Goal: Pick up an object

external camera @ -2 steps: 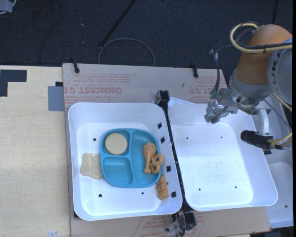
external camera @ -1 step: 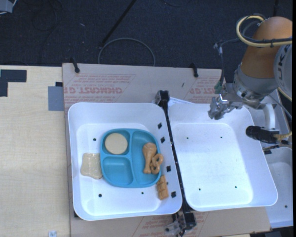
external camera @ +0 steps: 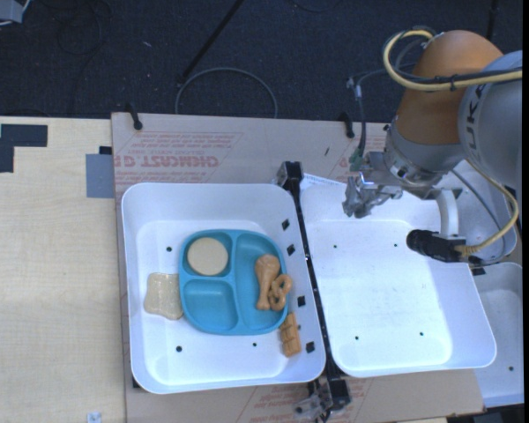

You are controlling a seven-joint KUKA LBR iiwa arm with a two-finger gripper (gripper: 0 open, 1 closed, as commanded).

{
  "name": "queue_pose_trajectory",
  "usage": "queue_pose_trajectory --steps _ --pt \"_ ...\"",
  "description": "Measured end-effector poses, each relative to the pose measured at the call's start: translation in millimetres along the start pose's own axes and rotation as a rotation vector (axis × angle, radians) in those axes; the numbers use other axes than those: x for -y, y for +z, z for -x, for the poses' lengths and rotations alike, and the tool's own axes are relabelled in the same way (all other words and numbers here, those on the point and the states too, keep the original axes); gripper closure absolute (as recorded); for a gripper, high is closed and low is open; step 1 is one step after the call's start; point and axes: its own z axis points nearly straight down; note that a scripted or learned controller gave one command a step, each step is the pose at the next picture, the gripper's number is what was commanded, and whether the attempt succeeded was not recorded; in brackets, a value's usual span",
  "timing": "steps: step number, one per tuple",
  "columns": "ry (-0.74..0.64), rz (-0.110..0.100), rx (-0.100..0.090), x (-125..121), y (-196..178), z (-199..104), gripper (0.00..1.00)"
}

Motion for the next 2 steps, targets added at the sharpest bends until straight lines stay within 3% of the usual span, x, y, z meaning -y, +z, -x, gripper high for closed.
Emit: queue_pose_trajectory --steps 2 --pt "0.000 0.000 0.001 -7.4 20.7 -105.3 1.00"
